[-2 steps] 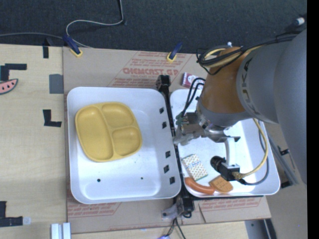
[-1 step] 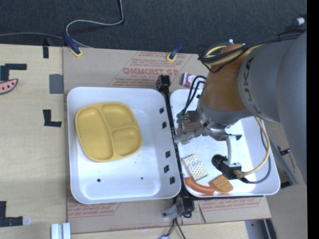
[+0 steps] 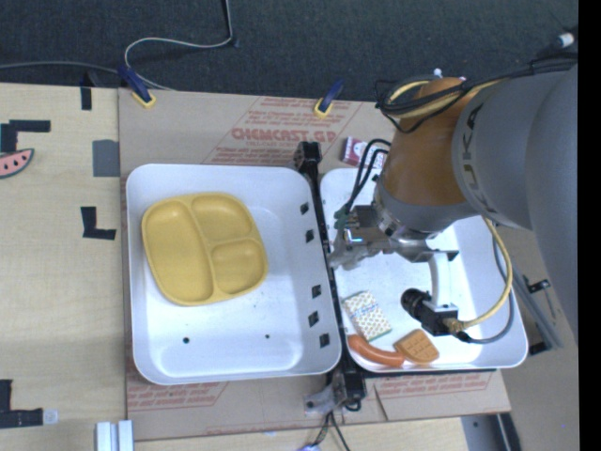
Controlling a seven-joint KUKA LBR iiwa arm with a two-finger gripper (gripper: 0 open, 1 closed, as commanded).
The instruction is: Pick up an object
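A yellow divided plate [image 3: 203, 247] lies in the left bin [image 3: 160, 346], toward its upper left. In the right bin [image 3: 488, 346], near the front left corner, lie a checkered white packet [image 3: 367, 314], an orange-red sausage [image 3: 374, 352] and a tan cracker-like piece [image 3: 417, 347]. My gripper [image 3: 349, 236] hangs over the left side of the right bin, close to the divider and above the packet. Nothing shows between its fingers.
The bulky grey and orange arm [image 3: 470, 148] covers most of the right bin's back half. A black clamp strip [image 3: 319, 242] runs between the bins. A small red and white item [image 3: 353, 149] lies on the cardboard behind the right bin.
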